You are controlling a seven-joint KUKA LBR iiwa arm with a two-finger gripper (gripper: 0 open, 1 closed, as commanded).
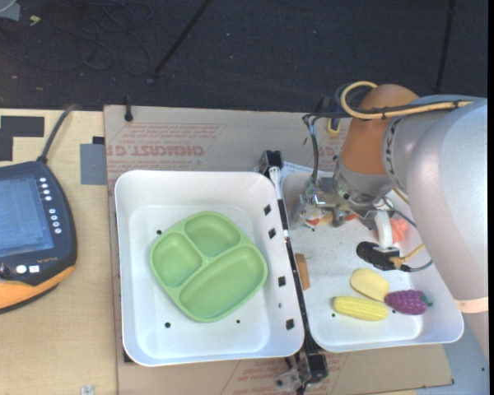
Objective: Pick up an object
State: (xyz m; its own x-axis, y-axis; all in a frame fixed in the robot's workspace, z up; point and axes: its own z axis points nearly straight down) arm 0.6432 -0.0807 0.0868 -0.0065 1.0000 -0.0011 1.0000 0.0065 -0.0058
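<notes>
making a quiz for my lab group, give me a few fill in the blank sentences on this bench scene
1. The green divided plate lies in the ____ bin of the camera view.
2. The plate has ____ compartments.
3. The purple grapes lie just ____ of the corn cob in this view.
4. The arm hangs over the ____ bin.

Missing words: left; three; right; right

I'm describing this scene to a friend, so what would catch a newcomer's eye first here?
Probably the bright green divided plate, lying alone in the left bin. Next, the big grey arm with its orange band reaching over the right bin, where a yellow corn cob, a purple grape bunch and a pale yellow piece lie near the front.
</notes>
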